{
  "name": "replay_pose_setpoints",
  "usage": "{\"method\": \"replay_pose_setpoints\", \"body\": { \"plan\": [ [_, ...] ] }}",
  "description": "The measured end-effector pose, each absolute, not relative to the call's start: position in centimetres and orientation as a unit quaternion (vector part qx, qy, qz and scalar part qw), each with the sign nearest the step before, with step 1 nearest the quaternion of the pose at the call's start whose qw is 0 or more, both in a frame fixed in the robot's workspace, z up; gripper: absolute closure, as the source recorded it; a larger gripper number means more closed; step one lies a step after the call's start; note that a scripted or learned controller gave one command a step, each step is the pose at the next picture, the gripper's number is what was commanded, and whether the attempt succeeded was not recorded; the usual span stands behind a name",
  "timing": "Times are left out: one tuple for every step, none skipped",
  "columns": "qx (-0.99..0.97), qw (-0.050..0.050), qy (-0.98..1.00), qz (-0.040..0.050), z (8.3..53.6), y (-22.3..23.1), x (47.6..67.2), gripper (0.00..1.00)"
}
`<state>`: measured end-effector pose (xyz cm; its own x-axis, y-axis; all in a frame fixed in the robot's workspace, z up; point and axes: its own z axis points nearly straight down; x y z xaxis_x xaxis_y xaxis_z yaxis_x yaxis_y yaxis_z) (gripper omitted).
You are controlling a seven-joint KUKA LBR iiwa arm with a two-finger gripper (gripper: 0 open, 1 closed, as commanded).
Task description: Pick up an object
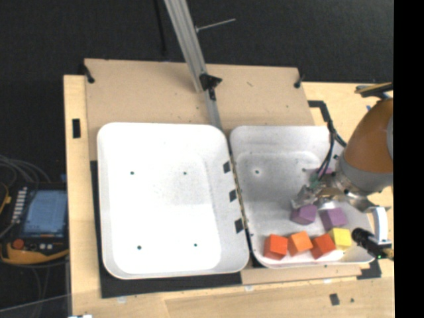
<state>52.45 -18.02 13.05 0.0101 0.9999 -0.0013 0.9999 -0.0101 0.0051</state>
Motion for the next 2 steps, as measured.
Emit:
{"method": "replay_pose_setpoints", "body": {
  "plan": [
    [0.709,0.003,0.706,0.0011,18.0,-19.0,52.0,1.0],
    [0.706,0.003,0.708,0.0011,21.6,-19.1,52.2,1.0]
  ]
}}
